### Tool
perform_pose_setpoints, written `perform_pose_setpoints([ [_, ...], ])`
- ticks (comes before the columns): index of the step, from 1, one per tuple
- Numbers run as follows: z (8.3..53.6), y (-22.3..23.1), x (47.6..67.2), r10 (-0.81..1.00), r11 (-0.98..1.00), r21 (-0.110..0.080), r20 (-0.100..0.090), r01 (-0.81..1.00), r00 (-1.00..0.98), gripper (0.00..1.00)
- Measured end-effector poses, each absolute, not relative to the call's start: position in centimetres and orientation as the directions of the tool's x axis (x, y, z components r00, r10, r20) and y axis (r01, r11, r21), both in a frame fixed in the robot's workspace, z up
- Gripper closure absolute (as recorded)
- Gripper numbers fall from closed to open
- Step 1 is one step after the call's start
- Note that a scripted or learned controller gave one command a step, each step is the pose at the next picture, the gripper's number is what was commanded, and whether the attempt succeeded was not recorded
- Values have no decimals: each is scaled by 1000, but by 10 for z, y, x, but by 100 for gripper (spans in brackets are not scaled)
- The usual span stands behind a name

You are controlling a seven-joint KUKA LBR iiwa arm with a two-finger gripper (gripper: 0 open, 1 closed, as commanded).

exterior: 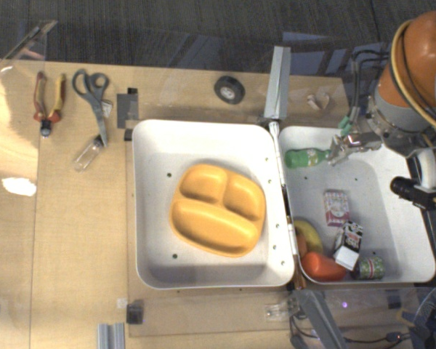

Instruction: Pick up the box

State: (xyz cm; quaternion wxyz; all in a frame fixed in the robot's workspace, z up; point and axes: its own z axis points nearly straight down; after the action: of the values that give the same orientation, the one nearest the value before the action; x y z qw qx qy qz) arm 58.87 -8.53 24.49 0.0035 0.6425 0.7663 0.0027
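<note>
Clutter gathers along the near edge of the right-hand shallow white bin [421, 271]. There a yellow banana [308, 233], a red-orange rounded fruit-like object [323, 266], a small black-and-white carton [349, 241] and a green printed can [371, 267] lie close together, some of them touching. The pink-and-white flat box [336, 207] lies apart from that group on the open floor of the bin, near the middle. It looks like the easier target for a top-down grasp, though the black-and-white carton could also count as a box. A green plastic bottle [304, 157] lies on its side at the far-left corner of the same bin. The left-hand white bin [152, 195] holds a yellow three-compartment plastic plate [218, 208].

The grey arm with its orange band [414, 49] comes in from the right above the far side of the right bin, bent down at the wrist. The gripper [344, 145] sits just beside the bottle's end, well away from either box. Whether it is spread or closed cannot be told, and nothing is seen held in it. The pick appears not yet begun.
</note>
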Motion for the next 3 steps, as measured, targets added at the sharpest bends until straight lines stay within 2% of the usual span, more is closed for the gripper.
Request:
perform_pose_setpoints([
  [1, 245, -85, 588, 985, 174, 8, -2, 985, -174, 0],
  [2, 138, -121, 542, 935, 354, 4, -2, 935, -354, 0],
  [3, 98, -120, 533, 951, 309, 32, -20, 950, -309, 0],
])
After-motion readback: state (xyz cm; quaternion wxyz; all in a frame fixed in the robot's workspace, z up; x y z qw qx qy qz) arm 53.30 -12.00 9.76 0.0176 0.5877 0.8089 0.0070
